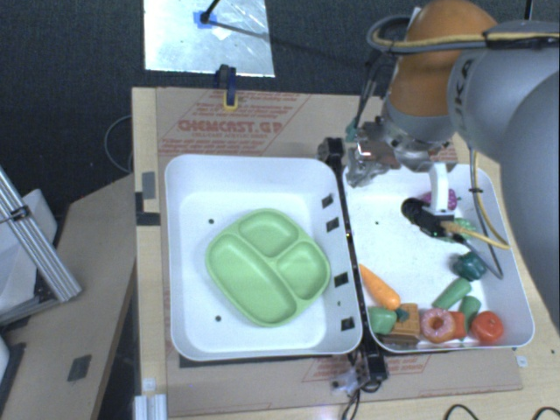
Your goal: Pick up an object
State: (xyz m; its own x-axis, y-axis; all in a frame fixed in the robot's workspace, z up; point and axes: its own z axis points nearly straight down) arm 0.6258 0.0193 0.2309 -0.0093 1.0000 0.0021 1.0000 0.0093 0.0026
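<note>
My gripper (360, 170) hangs over the far left corner of the right bin (385, 226), close to the wall shared with the left bin. No object shows in it. The toys lie along the right bin's near edge: an orange carrot (381, 287), a brown block (404, 322), a pink donut (435, 324) and a red tomato (486, 325). A green piece (451, 292) and a teal piece (470, 265) lie a little further back on the right. A purple thing (451, 199) peeks out near the right bin's far right side.
The left bin (188, 234) holds a green divided plate (267, 265). The grey arm with its orange band (442, 24) reaches in over the right bin's far right corner. A blue clamp (227, 81) sits beyond the bins.
</note>
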